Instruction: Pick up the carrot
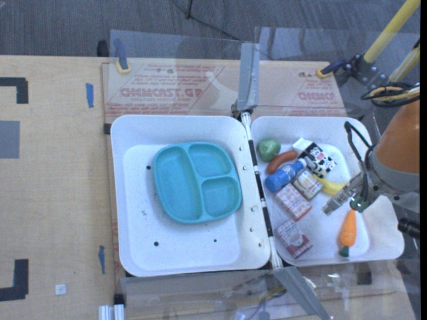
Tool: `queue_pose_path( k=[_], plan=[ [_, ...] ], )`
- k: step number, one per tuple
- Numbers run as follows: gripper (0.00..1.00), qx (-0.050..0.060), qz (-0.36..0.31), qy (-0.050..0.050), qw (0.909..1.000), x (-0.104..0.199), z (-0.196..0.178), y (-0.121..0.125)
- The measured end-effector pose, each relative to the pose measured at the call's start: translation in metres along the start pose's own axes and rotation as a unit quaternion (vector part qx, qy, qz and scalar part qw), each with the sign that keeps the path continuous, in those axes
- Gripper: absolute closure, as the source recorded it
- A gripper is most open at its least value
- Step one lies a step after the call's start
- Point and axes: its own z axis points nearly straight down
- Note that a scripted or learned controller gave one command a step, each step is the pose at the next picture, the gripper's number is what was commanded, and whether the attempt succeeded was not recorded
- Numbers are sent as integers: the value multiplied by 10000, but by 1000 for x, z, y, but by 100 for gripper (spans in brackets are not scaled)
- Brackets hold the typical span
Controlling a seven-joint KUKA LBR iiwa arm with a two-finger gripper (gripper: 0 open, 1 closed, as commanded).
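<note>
The carrot point(347, 229) lies near the front right corner of the right bin point(390, 249), green end toward the front. It looks like a light, stiff, smooth toy, best pinched across its thick orange middle. My gripper point(351, 201) hovers just behind it; whether it's spread or clenched, I cannot tell.

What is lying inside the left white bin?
Inside the left bin lies a turquoise plate with three compartments, nothing in them. The bin floor under the plate is covered, so I cannot see it.
</note>
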Motion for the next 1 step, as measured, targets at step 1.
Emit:
queue_pose_path(
  k=[1],
  plan=[
    [100, 11, -268, 23, 9996, 23, -2, -7]
  ],
)
